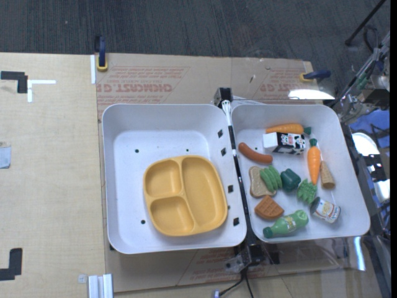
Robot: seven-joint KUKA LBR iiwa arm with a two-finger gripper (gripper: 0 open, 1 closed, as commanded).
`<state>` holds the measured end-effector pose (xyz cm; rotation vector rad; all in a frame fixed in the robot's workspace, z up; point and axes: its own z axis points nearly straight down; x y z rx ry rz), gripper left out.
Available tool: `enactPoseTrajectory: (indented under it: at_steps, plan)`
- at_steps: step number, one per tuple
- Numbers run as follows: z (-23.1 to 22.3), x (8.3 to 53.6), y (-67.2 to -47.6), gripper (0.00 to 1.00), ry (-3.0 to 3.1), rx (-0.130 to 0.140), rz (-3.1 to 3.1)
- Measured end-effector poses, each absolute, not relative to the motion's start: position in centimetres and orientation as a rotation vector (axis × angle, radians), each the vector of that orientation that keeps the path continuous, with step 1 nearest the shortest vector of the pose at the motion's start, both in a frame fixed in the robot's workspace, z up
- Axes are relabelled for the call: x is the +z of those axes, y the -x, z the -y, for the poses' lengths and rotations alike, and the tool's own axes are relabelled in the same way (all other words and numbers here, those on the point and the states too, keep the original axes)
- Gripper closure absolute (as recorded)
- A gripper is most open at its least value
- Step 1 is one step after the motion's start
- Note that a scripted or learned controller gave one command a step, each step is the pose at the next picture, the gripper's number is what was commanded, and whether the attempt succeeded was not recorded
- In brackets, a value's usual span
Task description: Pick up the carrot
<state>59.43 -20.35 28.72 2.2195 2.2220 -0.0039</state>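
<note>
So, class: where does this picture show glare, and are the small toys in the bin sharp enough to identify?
Camera view: bright glare on the bench just beyond the right bin; even light, soft shadows. The carrot and yellow tray read clearly; small labels stay blurred.

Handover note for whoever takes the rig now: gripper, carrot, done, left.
Gripper: cannot be judged from the camera view.
Carrot: lying in the right bin, near its right wall, green top toward the far side, beside the ice cream cone and close to the broccoli.
Left bin: holds the yellow divided plate.
Done: nothing, carrot not lifted.
Left: reach, grasp, lift the carrot.
</note>
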Motion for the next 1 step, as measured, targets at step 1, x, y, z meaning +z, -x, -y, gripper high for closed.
enactPoseTrajectory:
  at_steps: [1]
  plan:
    - [22.24,12.62,-58.17,0.00,-2.014,-0.001,-2.408]
